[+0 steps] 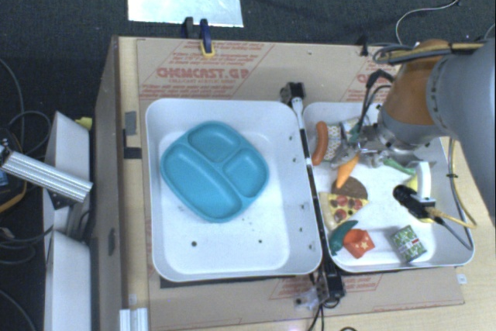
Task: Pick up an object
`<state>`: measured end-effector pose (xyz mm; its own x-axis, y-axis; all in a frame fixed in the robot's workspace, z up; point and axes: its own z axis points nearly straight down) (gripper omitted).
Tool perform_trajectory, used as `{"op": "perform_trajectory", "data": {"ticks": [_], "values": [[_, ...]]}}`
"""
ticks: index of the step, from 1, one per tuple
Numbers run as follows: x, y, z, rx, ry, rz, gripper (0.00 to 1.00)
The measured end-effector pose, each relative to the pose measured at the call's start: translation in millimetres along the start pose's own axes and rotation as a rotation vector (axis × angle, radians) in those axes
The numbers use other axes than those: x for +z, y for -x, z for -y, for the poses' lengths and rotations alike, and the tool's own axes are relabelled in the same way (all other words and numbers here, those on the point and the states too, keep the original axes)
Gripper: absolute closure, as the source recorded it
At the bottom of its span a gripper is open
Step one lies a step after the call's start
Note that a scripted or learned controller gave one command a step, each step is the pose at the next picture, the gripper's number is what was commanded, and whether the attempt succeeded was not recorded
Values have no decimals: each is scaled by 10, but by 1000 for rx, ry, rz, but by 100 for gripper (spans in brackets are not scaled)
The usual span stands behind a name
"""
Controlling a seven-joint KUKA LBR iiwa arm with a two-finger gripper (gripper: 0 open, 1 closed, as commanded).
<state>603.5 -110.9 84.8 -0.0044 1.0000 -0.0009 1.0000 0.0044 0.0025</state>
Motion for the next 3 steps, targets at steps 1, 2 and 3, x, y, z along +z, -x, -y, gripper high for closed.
{"op": "perform_trajectory", "data": {"ticks": [1,2,3], "values": [[-2,-245,337,4,0,2,0],[-105,-249,331,2,1,1,100],[-1110,-607,424,0,1,-1,100]]}}
